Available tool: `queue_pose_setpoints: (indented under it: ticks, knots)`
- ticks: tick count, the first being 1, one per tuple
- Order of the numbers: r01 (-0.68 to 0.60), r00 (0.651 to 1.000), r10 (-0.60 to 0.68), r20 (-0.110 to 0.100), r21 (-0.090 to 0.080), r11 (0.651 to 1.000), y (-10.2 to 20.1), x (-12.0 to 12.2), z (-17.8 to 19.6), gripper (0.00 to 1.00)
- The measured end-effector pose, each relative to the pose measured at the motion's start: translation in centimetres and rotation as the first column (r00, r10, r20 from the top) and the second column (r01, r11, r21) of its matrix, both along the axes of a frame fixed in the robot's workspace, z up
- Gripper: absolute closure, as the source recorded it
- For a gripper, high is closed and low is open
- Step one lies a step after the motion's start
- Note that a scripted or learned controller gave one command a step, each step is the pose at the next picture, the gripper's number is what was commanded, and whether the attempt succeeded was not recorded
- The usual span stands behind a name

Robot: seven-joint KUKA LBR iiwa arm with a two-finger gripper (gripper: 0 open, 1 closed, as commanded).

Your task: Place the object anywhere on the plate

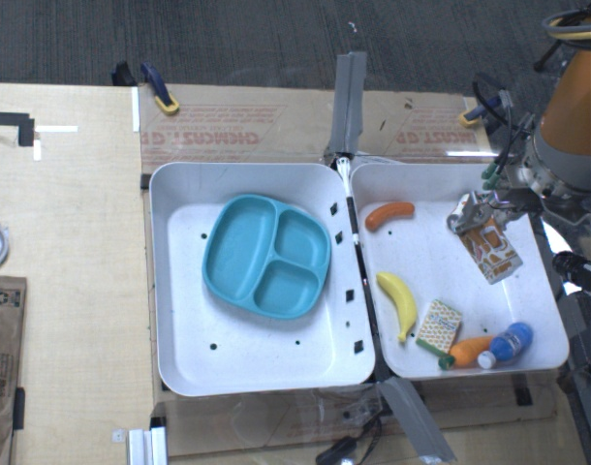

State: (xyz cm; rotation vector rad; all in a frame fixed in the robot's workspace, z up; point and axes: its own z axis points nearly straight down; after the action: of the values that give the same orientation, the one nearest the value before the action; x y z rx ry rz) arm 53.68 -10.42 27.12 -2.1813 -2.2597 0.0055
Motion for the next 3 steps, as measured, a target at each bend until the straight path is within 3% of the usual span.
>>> queue_pose_setpoints:
  ticks: [1, 2, 3]
  knots:
    - [-0.209, 0.978, 0.209, -0.001, 0.002, 0.978, 5.2, 3.2, -6.2, 1.00]
    - [-0.187, 0.982, 0.187, 0.000, 0.001, 0.982, 11.6, 7.9, -8.1, 1.00]
    - [-0.188, 0.982, 0.188, -0.001, 0.001, 0.982, 9.2, 6.6, -8.1, 1.00]
